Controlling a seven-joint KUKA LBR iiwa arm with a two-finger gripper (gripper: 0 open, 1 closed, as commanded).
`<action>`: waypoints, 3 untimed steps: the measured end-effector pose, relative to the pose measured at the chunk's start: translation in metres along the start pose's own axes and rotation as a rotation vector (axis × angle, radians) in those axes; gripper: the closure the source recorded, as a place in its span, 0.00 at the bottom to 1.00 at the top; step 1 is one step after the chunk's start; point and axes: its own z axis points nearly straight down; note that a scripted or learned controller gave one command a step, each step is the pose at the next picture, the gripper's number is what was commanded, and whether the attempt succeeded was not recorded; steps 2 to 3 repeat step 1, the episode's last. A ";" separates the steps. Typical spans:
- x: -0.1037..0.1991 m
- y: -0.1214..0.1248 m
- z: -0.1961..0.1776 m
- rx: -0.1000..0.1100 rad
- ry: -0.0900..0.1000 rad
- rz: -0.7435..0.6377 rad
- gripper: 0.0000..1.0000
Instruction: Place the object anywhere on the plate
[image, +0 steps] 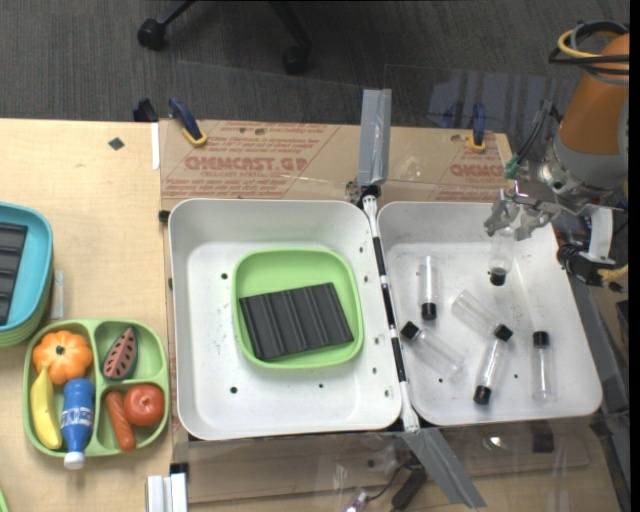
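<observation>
A green square plate (251, 272) sits in the left white bin (195, 300). On it lies a dark grey ribbed slab (297, 320). Several clear vials with black caps are scattered in the right bin (570, 400), among them one vial (428, 290) near the bin's left side and another vial (497, 264) toward the back. My gripper (511, 229) hangs over the back right part of the right bin, just above that second vial. It is open, with nothing between its fingers.
A divider rail (385, 300) runs between the two bins. On the bench at left stand a green tray of toy food (95, 390) and a blue tray (25, 270). Cardboard (260, 160) lies behind the bins.
</observation>
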 end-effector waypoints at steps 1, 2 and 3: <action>0.000 0.000 0.000 0.000 0.000 0.000 0.00; 0.000 0.000 0.000 0.000 0.000 0.000 0.00; 0.000 0.000 0.000 0.000 0.000 0.000 0.00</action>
